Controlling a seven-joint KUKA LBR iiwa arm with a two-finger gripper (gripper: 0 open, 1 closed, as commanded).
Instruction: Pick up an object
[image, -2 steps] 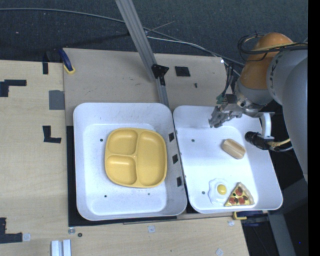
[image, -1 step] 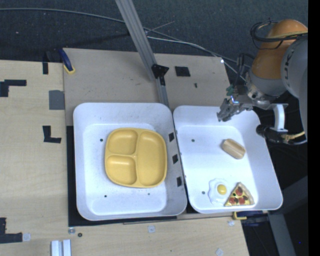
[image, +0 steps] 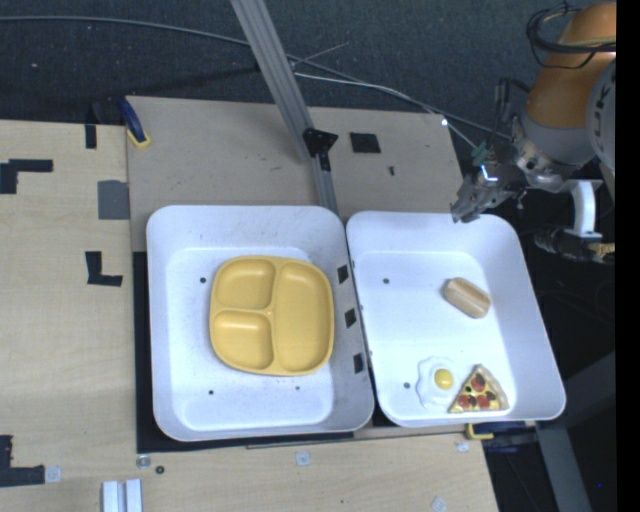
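Bread roll (image: 467, 297) – long axis slants upper-left to lower-right.

A robotics lab: a plywood bench (image: 60, 300) marked with black tape carries two white bins (image: 165, 300), toy food lies in one, loose cables (image: 400, 95) trail across grey carpet, and an industrial arm (image: 570, 90) reaches in.

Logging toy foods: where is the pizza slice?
The pizza slice lies in the right bin's near corner, beside the fried egg.
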